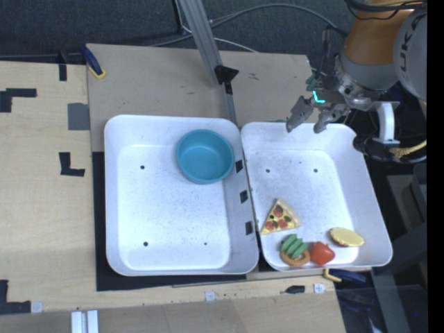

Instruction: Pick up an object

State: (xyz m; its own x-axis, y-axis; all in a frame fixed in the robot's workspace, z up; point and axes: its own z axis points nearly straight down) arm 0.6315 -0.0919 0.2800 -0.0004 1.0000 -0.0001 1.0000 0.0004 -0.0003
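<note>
My gripper hangs over the far edge of the right bin, fingers spread apart with nothing between them. Well below it, near that bin's front, lie a toy pizza slice, a green-and-orange toy vegetable, a red tomato-like piece and a yellow flat piece. A blue bowl sits at the back of the left bin.
A grey metal pole slants down from the top to the bins' shared back corner. Cables run across the dark floor behind the bench. The arm's orange band and grey wrist stand at the upper right.
</note>
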